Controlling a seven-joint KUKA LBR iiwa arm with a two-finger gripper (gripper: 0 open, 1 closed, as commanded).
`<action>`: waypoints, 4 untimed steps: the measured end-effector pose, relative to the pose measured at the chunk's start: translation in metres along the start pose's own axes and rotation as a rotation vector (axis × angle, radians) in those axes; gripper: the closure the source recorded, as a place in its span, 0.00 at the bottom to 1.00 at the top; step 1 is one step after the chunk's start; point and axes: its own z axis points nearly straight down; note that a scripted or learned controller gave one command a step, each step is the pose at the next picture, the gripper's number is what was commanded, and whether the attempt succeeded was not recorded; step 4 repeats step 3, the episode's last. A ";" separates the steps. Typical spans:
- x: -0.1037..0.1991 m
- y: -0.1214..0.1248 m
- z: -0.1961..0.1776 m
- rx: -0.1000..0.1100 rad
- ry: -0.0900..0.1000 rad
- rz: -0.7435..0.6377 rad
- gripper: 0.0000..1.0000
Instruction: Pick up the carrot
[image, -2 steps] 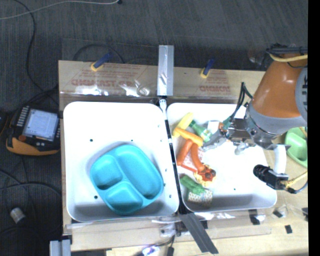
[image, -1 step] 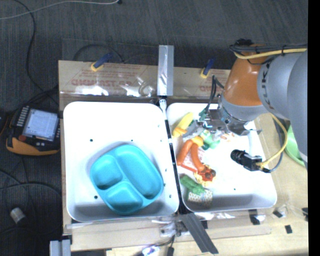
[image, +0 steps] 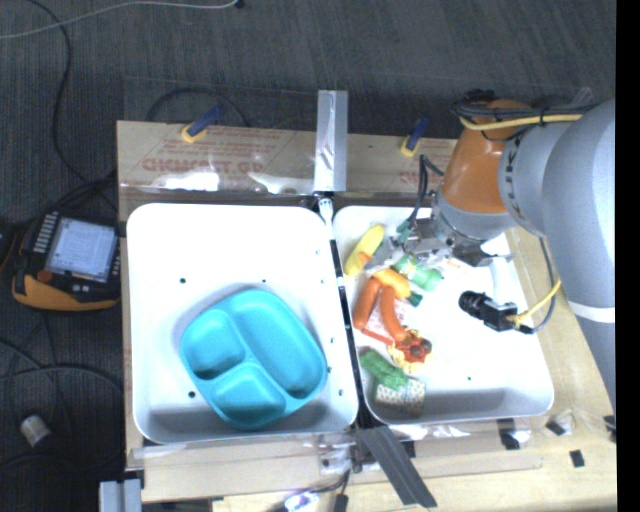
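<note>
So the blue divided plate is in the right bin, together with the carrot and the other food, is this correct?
Not quite. The camera view shows the blue divided plate in the left bin. The carrot and the other food lie in the right bin.

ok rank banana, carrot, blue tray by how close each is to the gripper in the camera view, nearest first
From the gripper:
1. Banana, just to its left, at the right bin's top-left corner.
2. Carrot, lower left, by the divider; not far behind the banana.
3. Blue tray, far left, in the left bin.

Dark carpet floor (image: 250, 50) around bench (image: 240, 150)
</note>
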 end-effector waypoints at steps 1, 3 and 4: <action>-0.013 -0.001 0.010 -0.025 -0.017 -0.209 0.00; 0.004 0.039 -0.099 0.026 0.013 -0.216 1.00; 0.004 0.039 -0.099 0.026 0.013 -0.216 1.00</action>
